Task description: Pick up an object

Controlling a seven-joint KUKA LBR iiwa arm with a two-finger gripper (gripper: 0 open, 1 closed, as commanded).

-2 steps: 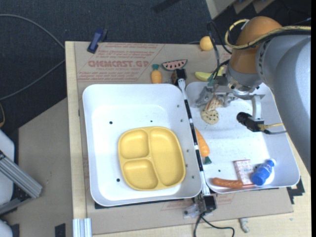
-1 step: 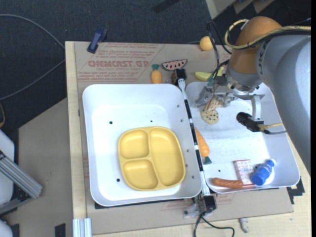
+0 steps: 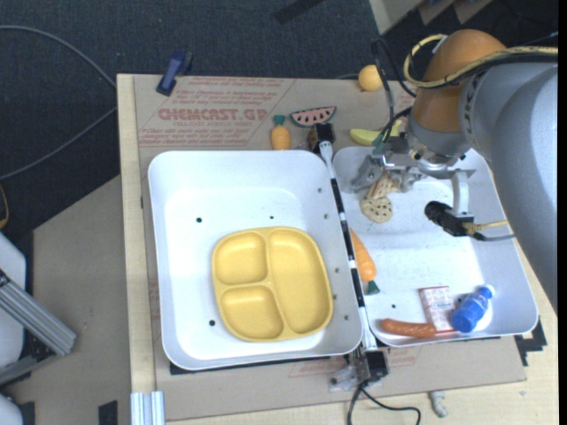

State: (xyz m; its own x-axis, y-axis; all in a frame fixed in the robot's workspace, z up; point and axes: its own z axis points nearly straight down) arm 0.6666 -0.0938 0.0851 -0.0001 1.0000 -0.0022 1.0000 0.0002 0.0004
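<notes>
Two shallow white bins sit side by side on the table: the left bin at frame centre holds one yellow plastic divided plate with three compartments, and the right bin carries the loose pieces. The grey arm with its orange band comes in from the upper right, and the claw hangs over the right bin's upper left corner, directly above one tan waffle-patterned toy cookie; whether the claw is parted or closed, or touching the cookie, cannot be told from here. Along the right bin's left wall lies one orange toy carrot. At its lower edge: one reddish toy sausage, one small pink packet and one blue plastic bottle, close together. Outside the bins, along the table's top: one watermelon slice toy, one small orange toy, one yellow banana toy, one yellow ball, and one blue clip at upper left.
</notes>
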